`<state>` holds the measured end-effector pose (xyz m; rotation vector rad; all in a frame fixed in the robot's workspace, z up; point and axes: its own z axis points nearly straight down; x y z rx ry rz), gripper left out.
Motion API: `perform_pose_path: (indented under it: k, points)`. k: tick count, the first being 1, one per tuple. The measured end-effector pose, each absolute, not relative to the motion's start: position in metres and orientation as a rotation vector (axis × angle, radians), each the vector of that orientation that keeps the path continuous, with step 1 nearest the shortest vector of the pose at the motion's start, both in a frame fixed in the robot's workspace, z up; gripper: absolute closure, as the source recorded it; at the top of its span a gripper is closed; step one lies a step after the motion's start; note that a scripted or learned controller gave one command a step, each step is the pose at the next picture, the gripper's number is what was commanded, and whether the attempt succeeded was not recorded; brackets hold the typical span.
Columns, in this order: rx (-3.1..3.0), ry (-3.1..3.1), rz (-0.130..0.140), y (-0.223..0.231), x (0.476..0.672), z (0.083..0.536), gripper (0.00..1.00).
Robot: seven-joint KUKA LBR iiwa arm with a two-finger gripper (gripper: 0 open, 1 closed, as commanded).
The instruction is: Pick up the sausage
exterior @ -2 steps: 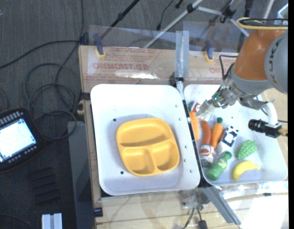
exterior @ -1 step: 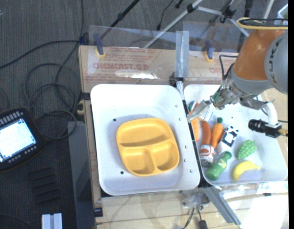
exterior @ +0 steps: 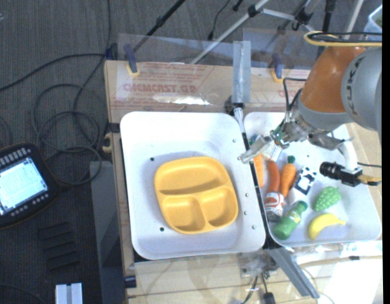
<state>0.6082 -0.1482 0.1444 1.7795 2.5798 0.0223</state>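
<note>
Gripper (exterior: 266, 145) hovers over the right bin (exterior: 366, 230) above two carrots (exterior: 278, 176); I cannot tell its state, nor spot a sausage.

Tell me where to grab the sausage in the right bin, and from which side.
Take the sausage at its middle, coming straight down from above. It lies flat and lengthwise, close to the left wall of the right bin, with a carrot tight alongside. The sides look crowded, so closing across its narrow width is probably safest. The claw hovers at its far end.
</note>
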Motion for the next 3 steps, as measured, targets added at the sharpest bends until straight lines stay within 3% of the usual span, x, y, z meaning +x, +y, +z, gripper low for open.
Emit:
perform_pose_path:
  k: [2,3]
  points:
    - [1.655,2.647,0.059,-0.1516,0.6104,0.1325,0.00]
    - [1.650,2.648,0.065,-0.1525,0.6098,0.1319,0.00]
